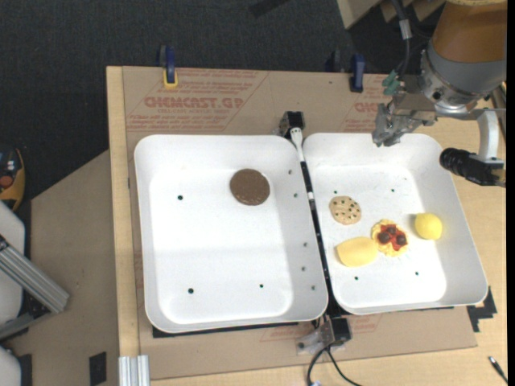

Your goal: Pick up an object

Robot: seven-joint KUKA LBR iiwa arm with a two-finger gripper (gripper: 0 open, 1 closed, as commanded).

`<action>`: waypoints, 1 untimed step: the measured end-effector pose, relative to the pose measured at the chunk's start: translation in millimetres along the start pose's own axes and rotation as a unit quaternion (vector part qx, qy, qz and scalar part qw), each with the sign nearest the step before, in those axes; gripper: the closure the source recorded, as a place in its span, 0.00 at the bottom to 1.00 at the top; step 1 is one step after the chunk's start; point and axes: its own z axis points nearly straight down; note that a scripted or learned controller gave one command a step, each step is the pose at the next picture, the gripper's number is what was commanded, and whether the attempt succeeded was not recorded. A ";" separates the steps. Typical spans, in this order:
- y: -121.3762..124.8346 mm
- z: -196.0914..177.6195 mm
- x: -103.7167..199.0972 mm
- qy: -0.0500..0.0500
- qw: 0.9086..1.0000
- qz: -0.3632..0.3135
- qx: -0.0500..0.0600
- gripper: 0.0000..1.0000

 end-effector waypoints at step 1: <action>-16.6 9.0 -25.4 0.000 1.000 0.001 -0.001 1.00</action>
